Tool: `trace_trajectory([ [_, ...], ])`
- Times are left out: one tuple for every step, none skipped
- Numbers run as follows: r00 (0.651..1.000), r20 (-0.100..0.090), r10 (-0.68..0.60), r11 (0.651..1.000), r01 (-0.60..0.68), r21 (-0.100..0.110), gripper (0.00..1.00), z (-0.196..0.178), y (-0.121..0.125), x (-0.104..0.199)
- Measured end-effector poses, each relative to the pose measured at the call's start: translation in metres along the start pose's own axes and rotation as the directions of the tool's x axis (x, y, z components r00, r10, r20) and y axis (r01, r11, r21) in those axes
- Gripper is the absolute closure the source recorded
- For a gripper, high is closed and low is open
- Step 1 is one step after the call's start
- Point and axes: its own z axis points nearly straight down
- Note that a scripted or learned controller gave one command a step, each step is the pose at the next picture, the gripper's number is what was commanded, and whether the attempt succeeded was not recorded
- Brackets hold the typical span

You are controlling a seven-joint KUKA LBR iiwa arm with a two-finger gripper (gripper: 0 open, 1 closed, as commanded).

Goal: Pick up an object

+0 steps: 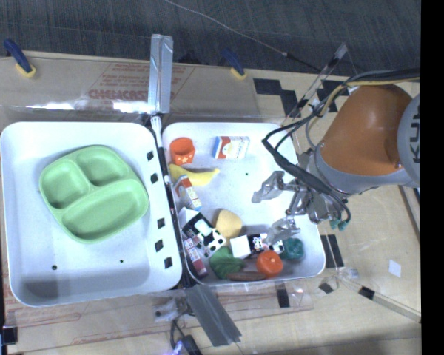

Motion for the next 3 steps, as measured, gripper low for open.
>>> trace_trajectory([
  [1.0,0.007,-0.014,1.0,0.014,0.0,0.0,0.118,0.015,-0.017],
  [0.997,0.005,-0.072,0.997,0.072,0.002,0.0,0.118,0.015,-0.023],
  [0.994,0.002,-0.11,0.994,0.11,0.0,0.0,0.119,-0.006,-0.049],
])
